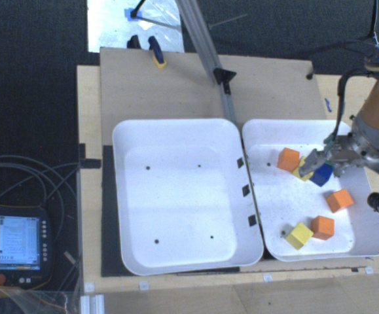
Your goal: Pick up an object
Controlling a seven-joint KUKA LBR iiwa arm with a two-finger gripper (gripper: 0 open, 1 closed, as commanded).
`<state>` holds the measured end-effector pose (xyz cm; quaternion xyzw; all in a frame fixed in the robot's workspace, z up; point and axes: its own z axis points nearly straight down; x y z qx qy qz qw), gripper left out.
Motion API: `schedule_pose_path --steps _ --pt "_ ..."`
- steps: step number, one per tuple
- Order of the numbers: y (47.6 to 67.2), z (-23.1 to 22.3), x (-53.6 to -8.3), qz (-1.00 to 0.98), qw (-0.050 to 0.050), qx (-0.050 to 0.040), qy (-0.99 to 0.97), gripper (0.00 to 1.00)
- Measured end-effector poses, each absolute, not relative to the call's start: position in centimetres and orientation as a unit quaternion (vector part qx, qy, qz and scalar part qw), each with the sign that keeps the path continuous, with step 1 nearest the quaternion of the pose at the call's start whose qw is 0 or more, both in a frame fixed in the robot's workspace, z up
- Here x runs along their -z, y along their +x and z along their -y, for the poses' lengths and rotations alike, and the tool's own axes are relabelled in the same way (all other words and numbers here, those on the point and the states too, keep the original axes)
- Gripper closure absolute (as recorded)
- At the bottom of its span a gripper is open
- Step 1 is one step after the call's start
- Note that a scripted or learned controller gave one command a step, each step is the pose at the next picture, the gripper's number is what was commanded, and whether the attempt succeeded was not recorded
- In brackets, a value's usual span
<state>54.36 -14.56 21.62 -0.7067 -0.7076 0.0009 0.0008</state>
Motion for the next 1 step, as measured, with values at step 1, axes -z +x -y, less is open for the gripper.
schedule_pose_path --steps 1 --pt "54.25 15.41 -17.03 0.708 0.001 -0.0009 -0.707 0.0"
